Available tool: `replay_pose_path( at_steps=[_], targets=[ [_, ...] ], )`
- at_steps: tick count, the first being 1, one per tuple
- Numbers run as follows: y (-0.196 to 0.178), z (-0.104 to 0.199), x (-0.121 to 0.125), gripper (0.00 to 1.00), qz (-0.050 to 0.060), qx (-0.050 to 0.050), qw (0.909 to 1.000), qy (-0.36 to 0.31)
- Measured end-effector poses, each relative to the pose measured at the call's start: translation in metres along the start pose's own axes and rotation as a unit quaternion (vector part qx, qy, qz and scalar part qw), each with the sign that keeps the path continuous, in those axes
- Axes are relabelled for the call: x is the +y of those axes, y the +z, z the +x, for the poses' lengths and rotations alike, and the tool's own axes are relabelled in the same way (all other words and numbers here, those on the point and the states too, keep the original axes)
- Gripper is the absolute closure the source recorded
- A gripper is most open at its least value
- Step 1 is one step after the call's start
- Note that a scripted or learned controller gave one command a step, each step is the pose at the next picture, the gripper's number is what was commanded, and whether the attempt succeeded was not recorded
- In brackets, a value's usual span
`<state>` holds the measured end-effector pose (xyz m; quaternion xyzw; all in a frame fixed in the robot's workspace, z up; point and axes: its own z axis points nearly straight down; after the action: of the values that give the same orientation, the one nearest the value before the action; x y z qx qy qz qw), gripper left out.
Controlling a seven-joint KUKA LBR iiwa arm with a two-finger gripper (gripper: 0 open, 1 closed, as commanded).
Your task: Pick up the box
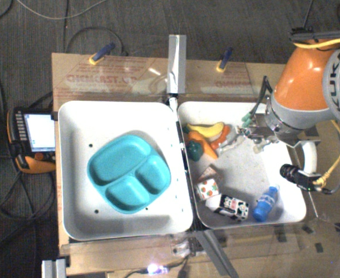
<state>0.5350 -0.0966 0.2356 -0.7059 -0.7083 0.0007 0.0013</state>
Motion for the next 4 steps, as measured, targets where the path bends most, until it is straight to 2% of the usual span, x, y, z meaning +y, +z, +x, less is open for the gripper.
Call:
replay_pose_path(
  at_steps=[1,2,3,4],
  targets=[
    [0.133,-0.051,-0.022,0.00,-0.011,-0.002,0.9999,0.010],
    [0.138,-0.108,-0.039,0.00,-0.016,0.002,0.9959,0.089],
    [0.131,-0.061,-0.007,0.00,-0.007,0.000,0.9664,0.257],
    [0.140,-0.068,0.045,0.00,-0.010,0.000,0.9495,0.313]
  ],
)
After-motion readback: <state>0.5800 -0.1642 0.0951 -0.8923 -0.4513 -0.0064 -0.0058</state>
